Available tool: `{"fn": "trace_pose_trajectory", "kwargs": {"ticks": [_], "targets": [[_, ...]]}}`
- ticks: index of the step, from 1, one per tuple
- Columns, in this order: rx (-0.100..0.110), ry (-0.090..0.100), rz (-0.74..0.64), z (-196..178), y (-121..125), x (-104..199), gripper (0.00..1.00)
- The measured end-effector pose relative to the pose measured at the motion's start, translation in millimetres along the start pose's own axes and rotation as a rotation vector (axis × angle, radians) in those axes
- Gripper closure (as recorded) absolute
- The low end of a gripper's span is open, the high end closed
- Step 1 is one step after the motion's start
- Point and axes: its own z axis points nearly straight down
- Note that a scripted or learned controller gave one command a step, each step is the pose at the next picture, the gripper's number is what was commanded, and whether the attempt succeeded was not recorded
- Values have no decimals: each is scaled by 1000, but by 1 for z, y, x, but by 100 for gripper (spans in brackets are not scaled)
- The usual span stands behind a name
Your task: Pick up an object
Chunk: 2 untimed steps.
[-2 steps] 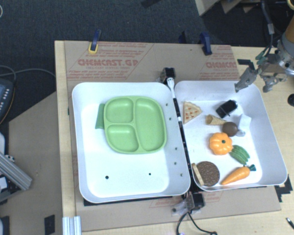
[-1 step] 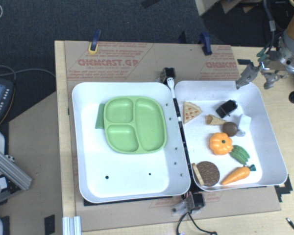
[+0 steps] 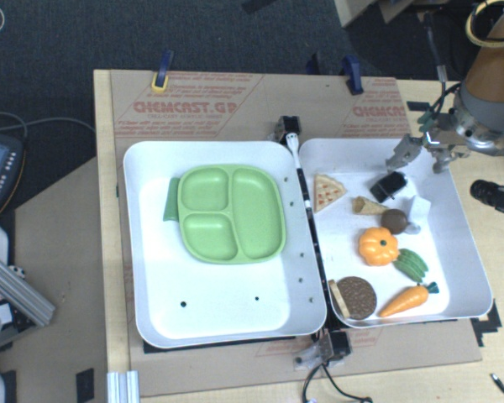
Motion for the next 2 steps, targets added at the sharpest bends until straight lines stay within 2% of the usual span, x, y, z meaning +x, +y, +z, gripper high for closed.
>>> {"fn": "trace_pose_trajectory", "kwargs": {"ticks": [1, 2], "targets": [[0, 0, -1, 44, -1, 6, 0], [-1, -1, 0, 107, 1, 3, 0]]}}
